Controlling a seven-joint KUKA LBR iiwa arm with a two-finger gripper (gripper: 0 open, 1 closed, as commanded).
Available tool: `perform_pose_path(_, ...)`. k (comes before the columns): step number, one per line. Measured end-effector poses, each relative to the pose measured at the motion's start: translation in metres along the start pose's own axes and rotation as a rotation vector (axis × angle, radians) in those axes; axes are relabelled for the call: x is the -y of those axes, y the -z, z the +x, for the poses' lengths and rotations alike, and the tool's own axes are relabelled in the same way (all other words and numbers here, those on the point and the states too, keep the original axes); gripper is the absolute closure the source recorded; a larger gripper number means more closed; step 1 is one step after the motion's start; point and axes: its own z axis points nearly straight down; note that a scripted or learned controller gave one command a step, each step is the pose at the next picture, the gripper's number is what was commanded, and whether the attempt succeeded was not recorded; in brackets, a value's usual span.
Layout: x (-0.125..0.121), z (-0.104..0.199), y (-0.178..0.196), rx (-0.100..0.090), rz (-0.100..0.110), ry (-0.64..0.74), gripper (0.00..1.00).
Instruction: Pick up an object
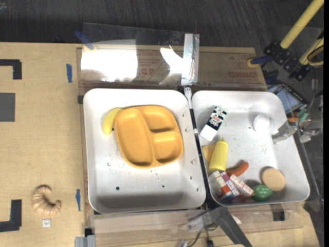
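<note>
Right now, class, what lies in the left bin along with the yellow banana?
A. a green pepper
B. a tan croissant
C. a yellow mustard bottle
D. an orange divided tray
D: the orange divided tray lies in the left bin, partly over the banana.

gripper: pale grey metal, angular
housing: darker grey, with small orange and green marks

Light is even and fairly bright from above. Strong glare whitens the clear plastic sheet behind the bins. The left bin has soft shadow along its near wall. The picture is slightly soft and grainy throughout.
</note>
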Motion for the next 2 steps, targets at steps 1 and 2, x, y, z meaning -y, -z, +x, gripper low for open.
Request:
perform_pose_path(1, 0.008, 0.032, -0.054, -0.002, 0.003, -0.195, 0.00)
perform_pose_path(2, -0.019, 0.094, -0.128, -0.002, 0.007, -0.172, 0.00)
